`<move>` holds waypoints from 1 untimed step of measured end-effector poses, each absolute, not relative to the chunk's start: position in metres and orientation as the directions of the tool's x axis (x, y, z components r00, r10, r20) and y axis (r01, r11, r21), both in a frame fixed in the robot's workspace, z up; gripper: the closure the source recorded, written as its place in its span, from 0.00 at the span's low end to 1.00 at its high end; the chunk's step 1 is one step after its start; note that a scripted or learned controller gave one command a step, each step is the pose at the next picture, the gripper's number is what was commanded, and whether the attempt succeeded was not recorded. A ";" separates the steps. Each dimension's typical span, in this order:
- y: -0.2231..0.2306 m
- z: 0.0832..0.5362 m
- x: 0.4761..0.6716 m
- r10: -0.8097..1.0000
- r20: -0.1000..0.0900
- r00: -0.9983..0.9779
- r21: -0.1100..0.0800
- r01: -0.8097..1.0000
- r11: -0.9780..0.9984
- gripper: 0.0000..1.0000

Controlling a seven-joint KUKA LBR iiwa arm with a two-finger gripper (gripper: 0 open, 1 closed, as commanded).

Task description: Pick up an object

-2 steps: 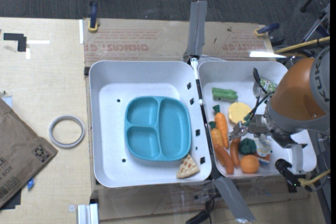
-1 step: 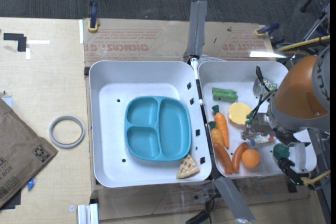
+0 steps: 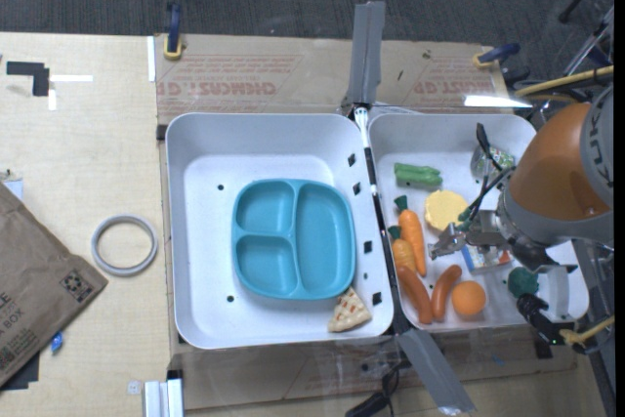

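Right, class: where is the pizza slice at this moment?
The pizza slice lies in the left bin, at its near right corner, just below the blue divided plate and beside the divider between the bins.

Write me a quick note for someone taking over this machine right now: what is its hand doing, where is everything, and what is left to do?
Hand: low in the right bin, among the toy food; whether it grips anything cannot be told.
Right bin: green pickle, yellow disc, carrot, sausage, orange ball.
Left bin: blue divided plate, with a pizza slice beside its near corner.
Done: nothing visibly lifted.
Left: grasp one object and raise it.
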State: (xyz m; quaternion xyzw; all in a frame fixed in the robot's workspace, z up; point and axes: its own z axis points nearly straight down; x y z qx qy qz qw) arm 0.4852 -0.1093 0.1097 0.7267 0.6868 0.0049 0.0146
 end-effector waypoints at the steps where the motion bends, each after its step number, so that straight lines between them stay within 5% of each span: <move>1: -0.099 0.101 0.483 0.996 -0.014 -0.090 0.020 0.996 0.091 0.00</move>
